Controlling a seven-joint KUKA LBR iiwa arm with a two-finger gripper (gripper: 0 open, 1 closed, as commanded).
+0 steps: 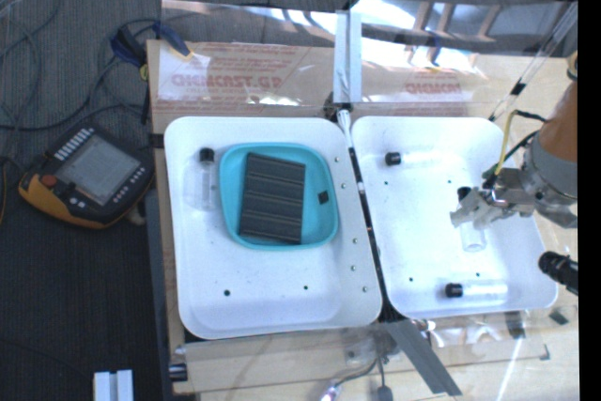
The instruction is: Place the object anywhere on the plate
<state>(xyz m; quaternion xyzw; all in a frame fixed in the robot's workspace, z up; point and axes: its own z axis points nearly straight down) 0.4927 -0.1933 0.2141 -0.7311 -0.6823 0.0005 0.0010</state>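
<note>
Vials like the clear one beneath the gripper — light, rigid, slippery — want a mid-body pinch; jaw state unclear.

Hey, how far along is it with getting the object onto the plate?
Done: a dark ribbed block already lies on the teal plate in the left bin. In hand: the hand hovers over the right bin by a clear vial; I can't tell if it grips it. Left: clear vials with black caps remain off the plate.
</note>
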